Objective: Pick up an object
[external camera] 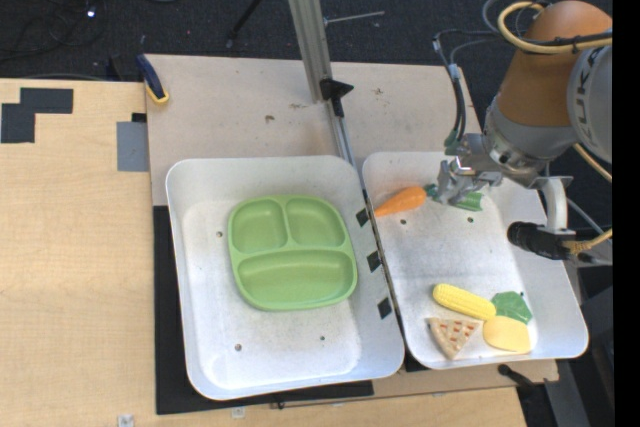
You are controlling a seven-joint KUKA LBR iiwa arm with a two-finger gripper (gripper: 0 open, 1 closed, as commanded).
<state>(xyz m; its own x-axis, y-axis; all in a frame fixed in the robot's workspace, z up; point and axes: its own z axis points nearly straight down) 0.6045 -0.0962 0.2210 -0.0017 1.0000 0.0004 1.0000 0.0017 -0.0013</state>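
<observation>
My gripper (pixel 458 187) hangs over the far left part of the right bin (pixel 545 340). It is shut on the green leafy end of a toy carrot (pixel 400 202), with green showing on both sides of the fingers. The orange body of the carrot points left, and its tip reaches over the bin's left rim. At the near right of the same bin lie a yellow corn cob (pixel 463 300), a pizza slice (pixel 452 335), a yellow piece (pixel 508 335) and a green leafy piece (pixel 513 304).
The left bin (pixel 190 315) holds a green divided plate (pixel 292 252). A metal post (pixel 308 25) rises behind the bins, with a black clamp at its foot. Black clips sit on the seam between the bins.
</observation>
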